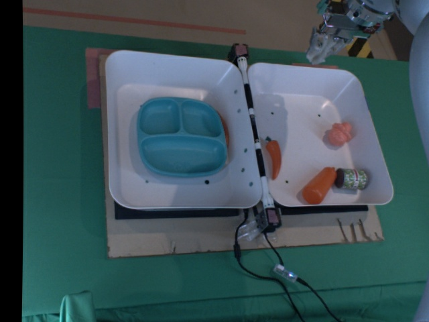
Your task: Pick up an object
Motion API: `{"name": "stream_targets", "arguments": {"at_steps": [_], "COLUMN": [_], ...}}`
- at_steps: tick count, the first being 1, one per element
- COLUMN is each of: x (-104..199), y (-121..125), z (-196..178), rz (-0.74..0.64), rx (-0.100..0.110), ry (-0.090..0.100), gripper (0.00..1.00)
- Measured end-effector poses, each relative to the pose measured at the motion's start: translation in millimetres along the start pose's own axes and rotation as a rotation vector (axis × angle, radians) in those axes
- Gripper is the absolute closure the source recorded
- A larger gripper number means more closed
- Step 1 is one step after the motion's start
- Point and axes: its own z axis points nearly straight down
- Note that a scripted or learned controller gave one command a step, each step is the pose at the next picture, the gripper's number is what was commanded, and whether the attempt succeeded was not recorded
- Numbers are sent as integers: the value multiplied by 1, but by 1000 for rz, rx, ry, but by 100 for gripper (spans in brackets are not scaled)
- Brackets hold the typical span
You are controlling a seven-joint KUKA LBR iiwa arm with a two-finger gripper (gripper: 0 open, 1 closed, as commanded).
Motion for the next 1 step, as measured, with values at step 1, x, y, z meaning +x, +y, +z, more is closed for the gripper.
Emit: {"name": "stream_targets", "arguments": {"at_steps": [1], "x": [-69], "y": [0], "z": [-38], "rz": [0], "rx": [-1], "ry": [-1], "gripper": [100]}}
